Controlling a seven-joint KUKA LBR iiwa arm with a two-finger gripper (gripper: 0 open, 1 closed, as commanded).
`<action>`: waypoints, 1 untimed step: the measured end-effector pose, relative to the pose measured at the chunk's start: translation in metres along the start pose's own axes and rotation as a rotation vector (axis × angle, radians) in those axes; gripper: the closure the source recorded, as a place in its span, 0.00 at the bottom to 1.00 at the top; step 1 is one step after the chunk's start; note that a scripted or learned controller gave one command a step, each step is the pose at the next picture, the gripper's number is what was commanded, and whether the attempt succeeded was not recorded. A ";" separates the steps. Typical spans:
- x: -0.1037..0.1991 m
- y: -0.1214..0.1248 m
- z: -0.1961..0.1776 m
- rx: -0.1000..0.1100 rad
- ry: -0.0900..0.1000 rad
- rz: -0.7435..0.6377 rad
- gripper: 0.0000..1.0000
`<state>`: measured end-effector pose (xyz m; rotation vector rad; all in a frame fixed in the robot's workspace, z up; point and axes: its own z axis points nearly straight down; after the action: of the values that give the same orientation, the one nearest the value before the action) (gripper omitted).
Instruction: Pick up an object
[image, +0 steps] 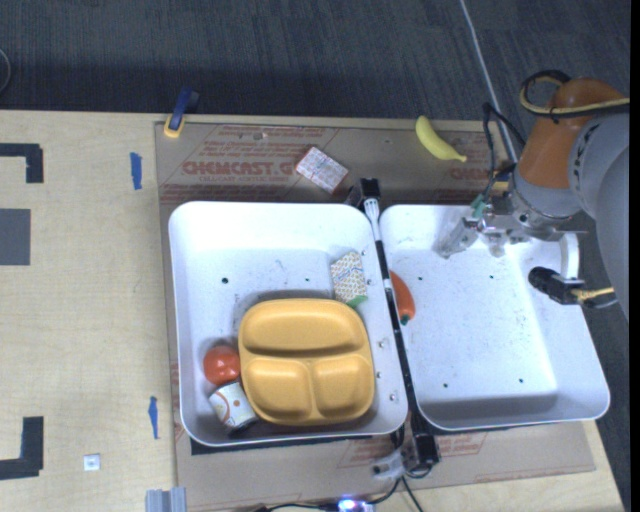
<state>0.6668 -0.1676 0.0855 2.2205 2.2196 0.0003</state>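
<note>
Pale wooden bench (80, 330) under dark carpet at the top edge, brown cardboard sheet (250, 160) printed in red beneath two shallow white bins; blue tape marks (136, 170) and black squares off to the left. Left bin (200, 250) crowded: big yellow compartment tray (305, 358), smooth moulded plastic with rounded corners, covering much of the floor; red-orange ball-like thing (220, 362) tucked against its left side, partly hidden; small white cup-like item (232, 404) with orange markings wedged below, hard to identify; crumpled patterned packet (348, 275) near the bin's right wall. Orange carrot-shaped object (402, 297) lying in the right bin (480, 350), pressed against the black divider strip (385, 290), left edge hidden by it; rest of that bin's floor speckled white. Outside the bins, yellow banana (438, 141) on the cardboard above the right bin, small printed packet (321, 169) above the left one, blue-and-yellow clip (180, 110) at the cardboard's top corner. Grey arm (610, 190) with orange band (560, 140) cut off at the right edge; gripper (458, 240) low over the right bin's upper rim, metallic, blurred, well apart from the carrot shape; finger spread impossible to judge at this size, cannot tell; nothing seen between them.
</note>
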 end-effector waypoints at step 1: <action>0.001 0.001 -0.011 -0.004 -0.002 -0.003 1.00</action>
<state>0.6682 -0.1665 0.0965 2.2136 2.2201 0.0020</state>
